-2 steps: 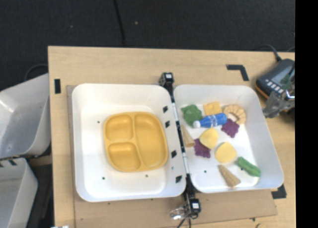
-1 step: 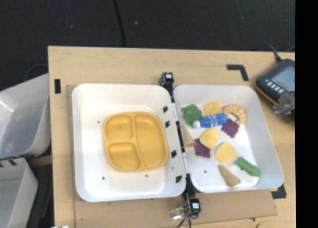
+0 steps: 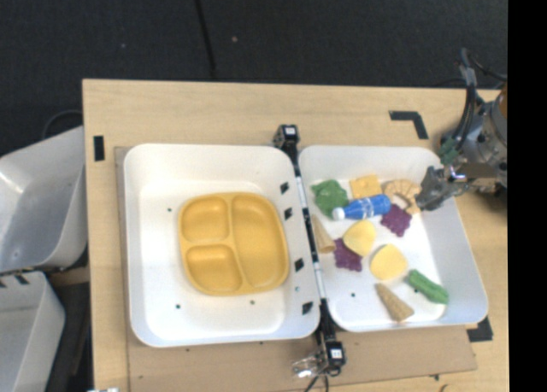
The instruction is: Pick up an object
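Pick not yet made. The grey two-finger gripper [image 3: 430,190] hangs low over the upper right part of the right-hand shallow white bin [image 3: 466,249]; whether the fingers are spread or pressed together cannot be told, and nothing is visible between them. Just beside the fingers, toward the bin's middle: a tan lumpy toy [image 3: 400,190] and a purple knobbly toy [image 3: 396,221]. Further off lie a blue-and-white plastic bottle [image 3: 363,207] and a green leafy toy [image 3: 328,196]. Remaining, by my estimate: descend, close, lift.
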Robot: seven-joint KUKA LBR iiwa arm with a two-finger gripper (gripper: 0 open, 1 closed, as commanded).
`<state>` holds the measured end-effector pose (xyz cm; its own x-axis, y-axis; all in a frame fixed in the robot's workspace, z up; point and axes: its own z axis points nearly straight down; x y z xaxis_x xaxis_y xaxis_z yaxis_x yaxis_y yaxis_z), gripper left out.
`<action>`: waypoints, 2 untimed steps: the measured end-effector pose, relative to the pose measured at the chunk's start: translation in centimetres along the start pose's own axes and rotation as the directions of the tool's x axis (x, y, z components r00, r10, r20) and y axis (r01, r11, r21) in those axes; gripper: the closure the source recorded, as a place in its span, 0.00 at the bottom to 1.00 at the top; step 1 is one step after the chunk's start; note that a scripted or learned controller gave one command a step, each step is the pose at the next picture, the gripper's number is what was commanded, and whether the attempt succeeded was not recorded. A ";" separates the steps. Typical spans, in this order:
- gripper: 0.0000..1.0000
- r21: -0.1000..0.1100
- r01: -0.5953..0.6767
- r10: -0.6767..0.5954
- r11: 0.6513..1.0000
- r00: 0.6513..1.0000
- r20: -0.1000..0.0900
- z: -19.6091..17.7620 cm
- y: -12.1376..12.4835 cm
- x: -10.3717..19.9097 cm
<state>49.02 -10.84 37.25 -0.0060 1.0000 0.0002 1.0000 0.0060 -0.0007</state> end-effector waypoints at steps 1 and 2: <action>1.00 -0.007 -0.001 0.001 1.000 1.000 0.001 -9.7 0.0 9.0; 1.00 -0.002 -0.005 0.005 1.000 1.000 0.001 -10.7 0.0 8.4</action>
<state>48.99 -2.48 47.99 -0.0011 1.0000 -0.0012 1.0000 0.0011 0.0014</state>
